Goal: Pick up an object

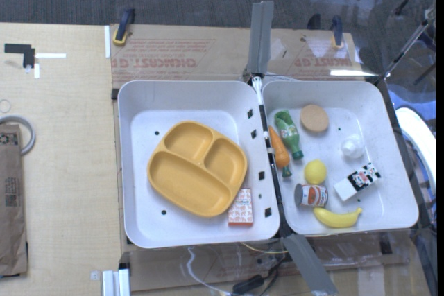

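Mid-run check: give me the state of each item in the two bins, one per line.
yellow divided plate: flat, left bin
small red-and-white carton: flat, touching plate's edge
green bottle: lying down
carrot: lying by the divider
tan disc: flat
lemon: loose
can: on its side
banana: lying near front wall
milk carton: tipped over

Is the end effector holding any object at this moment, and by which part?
Nothing is seen held. The banana, can and lemon all lie loose in the right bin.
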